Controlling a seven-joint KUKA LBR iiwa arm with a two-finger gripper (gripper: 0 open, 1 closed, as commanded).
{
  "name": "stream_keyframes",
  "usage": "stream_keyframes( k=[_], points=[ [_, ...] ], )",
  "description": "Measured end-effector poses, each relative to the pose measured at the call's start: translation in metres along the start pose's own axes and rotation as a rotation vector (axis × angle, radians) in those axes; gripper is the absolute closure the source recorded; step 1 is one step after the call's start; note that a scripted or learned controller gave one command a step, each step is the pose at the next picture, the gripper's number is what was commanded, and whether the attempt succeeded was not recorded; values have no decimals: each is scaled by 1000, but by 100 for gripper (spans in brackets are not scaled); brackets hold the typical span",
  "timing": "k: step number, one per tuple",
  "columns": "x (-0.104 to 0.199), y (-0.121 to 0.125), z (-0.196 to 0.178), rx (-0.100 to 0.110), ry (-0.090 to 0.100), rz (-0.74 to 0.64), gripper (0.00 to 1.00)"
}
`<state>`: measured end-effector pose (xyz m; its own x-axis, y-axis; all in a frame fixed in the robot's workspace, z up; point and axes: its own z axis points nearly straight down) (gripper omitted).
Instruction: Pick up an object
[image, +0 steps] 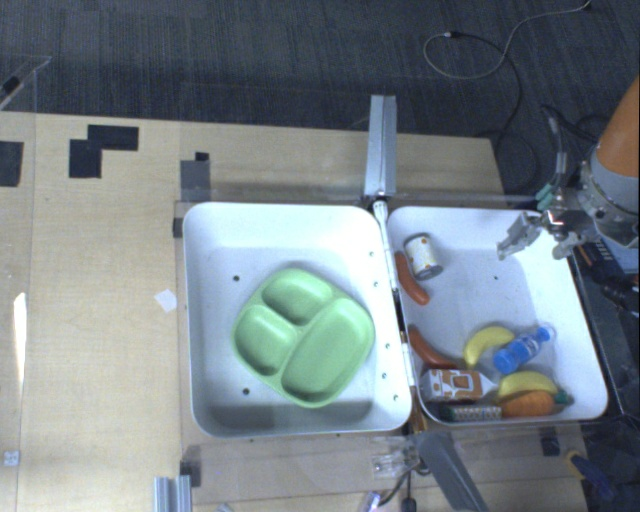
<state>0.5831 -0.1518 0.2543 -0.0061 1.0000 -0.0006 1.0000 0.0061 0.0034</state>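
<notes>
Silver can (423, 256): lies on its side near the upper left of the right bin (590, 330), its long axis running roughly up-left to down-right; it is judged the likeliest thing to be picked, being the nearest to the gripper.
Direction from gripper: the can lies to the left of the gripper (522, 236) and slightly lower in the view, with bare bin floor between them; they are apart, not touching.
Fingers: a pale 2-finger shape is seen over the bin's upper right part, but how far it is opened cannot be told; nothing is seen held between the fingers.
Arm: the grey wrist with its orange band (620, 150) is seen entering from the right edge.
Nearby things: 1 red sausage (411, 280) lies just below-left of the can, close to the bin's left wall.
Lower cluster: a second sausage (432, 350), 2 bananas (488, 342), a blue bottle (522, 350), a carton (455, 384) and an orange piece (528, 404) are crowded along the lower edge, well apart from the gripper.
Left bin (200, 300): a green divided plate (304, 335) is carried there.
Table (90, 330): light wood.
</notes>
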Motion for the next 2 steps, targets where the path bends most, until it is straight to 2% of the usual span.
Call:
stream_keyframes(
  k=[1, 2],
  points=[
    [1, 2, -12, -6, 0, -5, 100],
    [38, -17, -168, -6, -2, -179, 100]
  ],
)
